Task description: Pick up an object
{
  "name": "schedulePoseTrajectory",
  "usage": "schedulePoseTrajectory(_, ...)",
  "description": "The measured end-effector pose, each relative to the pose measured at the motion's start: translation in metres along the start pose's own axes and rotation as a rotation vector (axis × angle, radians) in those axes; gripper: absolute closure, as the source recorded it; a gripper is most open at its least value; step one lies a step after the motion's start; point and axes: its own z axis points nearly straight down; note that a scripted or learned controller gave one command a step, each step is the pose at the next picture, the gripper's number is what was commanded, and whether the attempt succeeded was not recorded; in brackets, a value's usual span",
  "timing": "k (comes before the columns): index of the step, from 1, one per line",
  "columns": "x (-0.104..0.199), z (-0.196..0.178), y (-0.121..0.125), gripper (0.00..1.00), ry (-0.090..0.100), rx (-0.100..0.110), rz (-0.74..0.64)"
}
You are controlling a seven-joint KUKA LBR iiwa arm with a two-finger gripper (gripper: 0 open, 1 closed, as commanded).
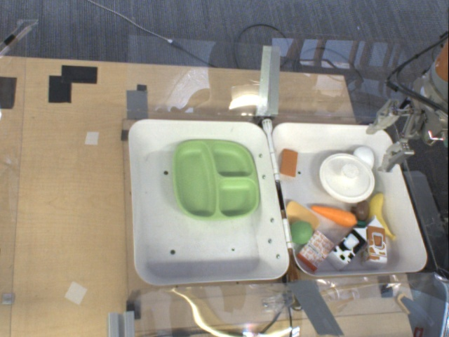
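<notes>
My tool (394, 133) hangs with its fingers apart and nothing between them, above the right bin's (414, 209) far corner. The carrot (334, 215) lies in that bin, just beside the white bowl (346, 177).

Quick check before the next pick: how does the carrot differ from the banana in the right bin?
The carrot is orange and lies nearly crosswise in the bin; the banana is yellow and runs lengthwise beside the right wall. The carrot is straight and tapered, the banana curved. The carrot looks longer and thicker. Both lie flat in the right bin, near the white bowl.
</notes>
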Motion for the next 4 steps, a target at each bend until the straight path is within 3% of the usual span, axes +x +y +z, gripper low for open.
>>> schedulePoseTrajectory(1, 0.042, 0.107, 0.02, 0.0, 0.008, -0.004, -0.146)
schedulePoseTrajectory(2, 0.067, 0.177, 0.077, 0.0, -0.005, -0.001, -0.15)
schedulePoseTrajectory(3, 0.087, 0.179, 0.052, 0.0, -0.016, 0.002, -0.247)
schedulePoseTrajectory(4, 0.081, 0.179, 0.099, 0.0, -0.014, 0.002, -0.232)
